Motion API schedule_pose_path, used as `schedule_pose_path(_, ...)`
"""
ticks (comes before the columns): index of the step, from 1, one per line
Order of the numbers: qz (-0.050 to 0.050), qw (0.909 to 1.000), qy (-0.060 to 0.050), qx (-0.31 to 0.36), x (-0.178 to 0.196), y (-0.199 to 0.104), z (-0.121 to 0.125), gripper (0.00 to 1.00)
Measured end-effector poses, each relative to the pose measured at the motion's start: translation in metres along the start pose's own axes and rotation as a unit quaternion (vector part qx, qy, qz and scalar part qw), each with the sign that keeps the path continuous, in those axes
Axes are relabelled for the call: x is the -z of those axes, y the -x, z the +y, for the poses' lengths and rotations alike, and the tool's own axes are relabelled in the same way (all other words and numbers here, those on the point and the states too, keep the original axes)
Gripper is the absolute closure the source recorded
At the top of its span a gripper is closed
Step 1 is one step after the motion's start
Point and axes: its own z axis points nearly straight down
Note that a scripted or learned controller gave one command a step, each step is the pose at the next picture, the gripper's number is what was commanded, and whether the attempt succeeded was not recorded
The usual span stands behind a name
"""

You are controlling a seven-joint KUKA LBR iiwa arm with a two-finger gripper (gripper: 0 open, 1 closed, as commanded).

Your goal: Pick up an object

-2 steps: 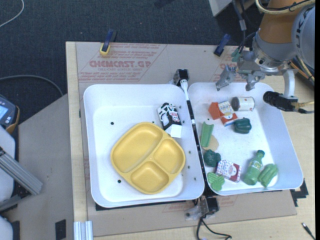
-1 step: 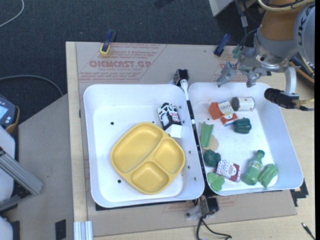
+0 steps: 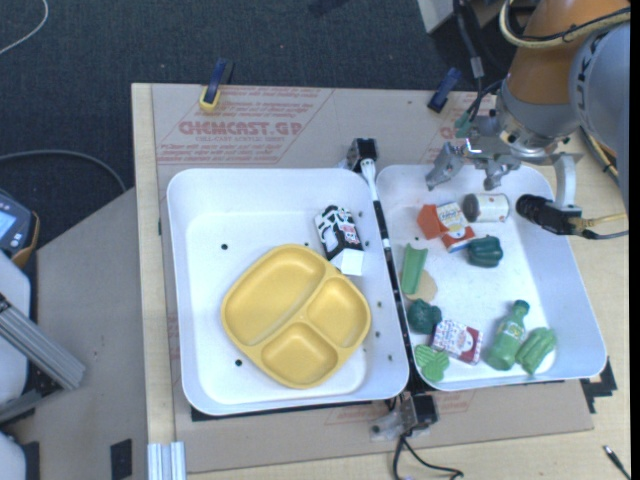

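My gripper [image 3: 466, 175] hangs over the back of the right bin [image 3: 575, 268], open, with its two grey fingers spread and nothing between them. Just below it lie a small white can [image 3: 488, 206] and an orange-red carton [image 3: 441, 219]. Further forward in the same bin are a dark green pepper [image 3: 485, 251], a flat green piece [image 3: 413, 267], a dark green lump [image 3: 423, 317], a red and white packet [image 3: 457, 341], a green bottle [image 3: 509, 335] and a light green pepper [image 3: 538, 349].
The left bin [image 3: 195, 228] holds a yellow divided plate [image 3: 295, 313], a black and white toy [image 3: 338, 228] and a small white block [image 3: 350, 261]. A black divider [image 3: 384, 243] runs between the bins. Black cables [image 3: 555, 216] hang at the right bin's far right.
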Motion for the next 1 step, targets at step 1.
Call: schedule_pose_path(1, 0.000, 1.0000, 0.000, 0.001, -0.0428, -0.0009, 0.0017, 0.00)
